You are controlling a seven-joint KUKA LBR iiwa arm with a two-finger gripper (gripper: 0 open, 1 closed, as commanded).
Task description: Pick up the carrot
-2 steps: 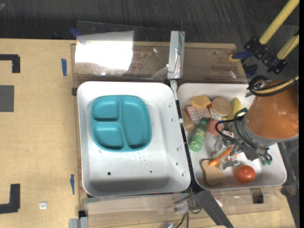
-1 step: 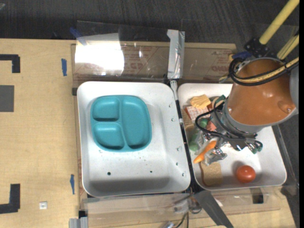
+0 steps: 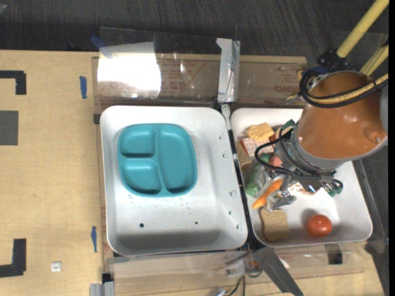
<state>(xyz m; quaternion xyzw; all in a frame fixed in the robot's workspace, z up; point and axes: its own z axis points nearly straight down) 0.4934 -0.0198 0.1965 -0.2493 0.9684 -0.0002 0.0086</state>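
Orange carrot: you'll find it in the right bin, near that bin's left wall, lying slantwise with its long axis running from lower left to upper right.
Gripper: it sits just right of the carrot, touching or nearly so; you cannot tell how it is set.
Approach: the carrot lies to the gripper's left, so judge any grasp across the slant.
Count: one carrot, one red tomato, one bread slice, one teal plate in the left bin.
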